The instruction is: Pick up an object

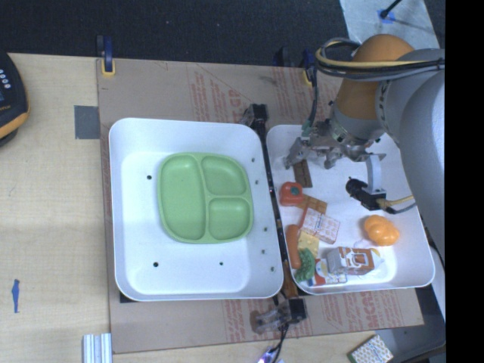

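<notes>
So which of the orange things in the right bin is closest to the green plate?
The small orange-red toy at the right bin's left edge; the rounder orange fruit lies far right.

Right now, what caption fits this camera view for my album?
Robot arm reaching over right bin of toy food; green divided plate in left bin.

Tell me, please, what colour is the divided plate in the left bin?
Pale green; the plate shows best in the camera view.

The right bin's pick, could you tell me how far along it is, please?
Done: the arm has reached over the right bin. In hand: nothing visibly; its gripper sits at the bin's far end. Left: the orange, carrot and packets lie unlifted.
</notes>
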Controlling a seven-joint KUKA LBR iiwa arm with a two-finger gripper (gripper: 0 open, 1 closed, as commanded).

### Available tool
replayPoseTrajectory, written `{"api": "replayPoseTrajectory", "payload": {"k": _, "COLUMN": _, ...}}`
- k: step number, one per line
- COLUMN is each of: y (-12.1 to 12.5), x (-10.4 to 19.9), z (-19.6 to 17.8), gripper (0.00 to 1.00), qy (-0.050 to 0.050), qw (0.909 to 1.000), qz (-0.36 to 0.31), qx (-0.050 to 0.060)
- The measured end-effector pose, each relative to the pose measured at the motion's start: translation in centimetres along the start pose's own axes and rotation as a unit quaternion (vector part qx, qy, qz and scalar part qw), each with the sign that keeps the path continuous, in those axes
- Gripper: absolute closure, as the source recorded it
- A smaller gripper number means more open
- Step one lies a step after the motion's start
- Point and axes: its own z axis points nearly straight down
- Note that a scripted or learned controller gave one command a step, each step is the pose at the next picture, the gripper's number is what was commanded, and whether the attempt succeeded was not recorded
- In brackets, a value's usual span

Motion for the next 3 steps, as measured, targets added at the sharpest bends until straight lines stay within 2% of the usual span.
{"api": "replayPoseTrajectory", "payload": {"k": 1, "y": 0.0, "x": 0.0, "z": -1.1, "gripper": 1.0, "qy": 0.0, "qw": 1.0, "qz": -0.001, "qx": 0.001}}
{"api": "replayPoseTrajectory", "payload": {"k": 2, "y": 0.0, "x": 0.0, "z": -1.0, "gripper": 0.0, "qy": 0.0, "qw": 1.0, "qz": -0.001, "qx": 0.001}}
{"api": "replayPoseTrajectory", "payload": {"k": 3, "y": 0.0, "x": 0.3, "z": 0.0, "gripper": 0.0, "qy": 0.0, "qw": 1.0, "qz": 0.0, "qx": 0.0}}
